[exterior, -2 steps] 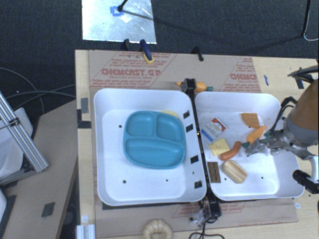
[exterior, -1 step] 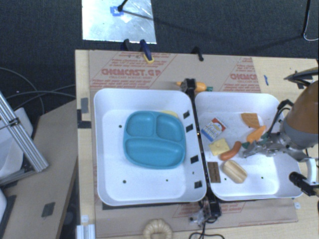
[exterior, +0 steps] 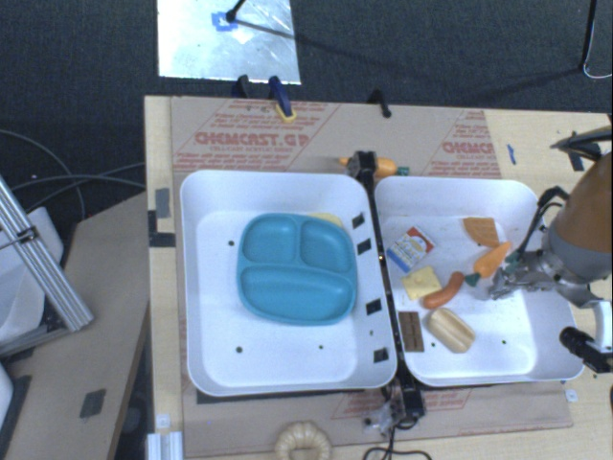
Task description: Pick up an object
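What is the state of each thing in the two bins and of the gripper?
Blue tray: lies flat in the left bin, its compartments bare.
Carrot: lies in the right bin, just left of the gripper.
Hot dog sausage: lies flat, free.
Bread roll: lies flat, free.
Cheese piece: lies flat, beside the sausage.
Small carton: lies on its side.
Gripper: low in the right bin, by the carrot.

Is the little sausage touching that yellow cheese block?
Touching. The camera view shows the sausage lying against the yellow cheese block with no white bin floor between them.
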Tool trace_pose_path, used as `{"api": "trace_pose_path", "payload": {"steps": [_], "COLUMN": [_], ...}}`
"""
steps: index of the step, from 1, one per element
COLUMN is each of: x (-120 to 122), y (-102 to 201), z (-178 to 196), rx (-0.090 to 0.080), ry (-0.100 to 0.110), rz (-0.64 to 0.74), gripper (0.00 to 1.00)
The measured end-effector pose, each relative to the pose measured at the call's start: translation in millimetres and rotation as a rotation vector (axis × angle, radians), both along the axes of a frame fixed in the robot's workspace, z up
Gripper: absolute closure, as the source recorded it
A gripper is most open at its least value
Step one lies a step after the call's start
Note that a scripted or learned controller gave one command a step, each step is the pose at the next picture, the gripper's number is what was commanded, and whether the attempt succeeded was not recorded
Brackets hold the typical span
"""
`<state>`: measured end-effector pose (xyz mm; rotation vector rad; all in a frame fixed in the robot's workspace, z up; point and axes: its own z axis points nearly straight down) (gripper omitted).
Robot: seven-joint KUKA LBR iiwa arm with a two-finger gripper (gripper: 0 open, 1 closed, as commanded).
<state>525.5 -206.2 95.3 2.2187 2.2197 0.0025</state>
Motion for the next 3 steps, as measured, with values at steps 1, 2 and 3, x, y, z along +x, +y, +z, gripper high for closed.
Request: {"api": "trace_pose_path", "payload": {"steps": [1,2,3], "x": [9.5,14.1,15.5], "y": [1.3,1.2,0.9], "z": [60.6,104.3,131.0], "rx": [-0.001,-0.001,-0.001], "ry": [-0.003,-0.002,-0.002], "rz": [0.004,0.004,0.004], "gripper": [1.0,1.0,1.0]}}
